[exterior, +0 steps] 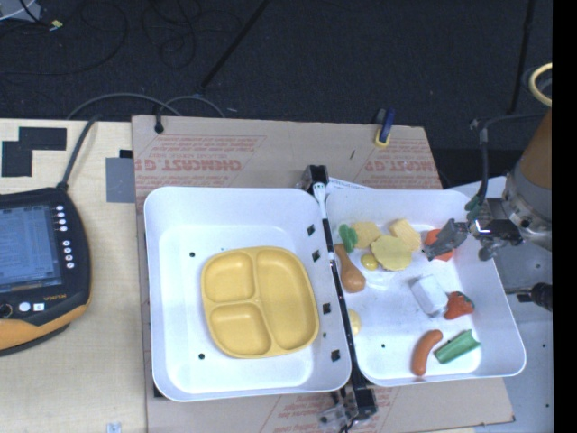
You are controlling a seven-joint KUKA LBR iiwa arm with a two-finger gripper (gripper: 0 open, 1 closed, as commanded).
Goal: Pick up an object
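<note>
In the right bin [505, 354], near corner: toy sausage [425, 353], orange-red, lying flat, long axis slanting from lower left to upper right, its upper end just beside a green piece [455, 346]. Likely light, rigid, smooth plastic, apt to roll; best pinched across its middle. Tool [448, 239] hangs over the bin's far right side beside a small red-orange item [434, 238]; whether clenched or released cannot be told.

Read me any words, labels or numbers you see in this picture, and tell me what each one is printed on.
Red print, repeated and upside down, on the brown cardboard sheet under the two bins: looks like "CHEMCAST GP", though blurred, so I'm unsure.
More red print on the cardboard's front edge: too cut off to read.
Screen and buttons of the black and orange handheld control pendant: too small to read.
</note>
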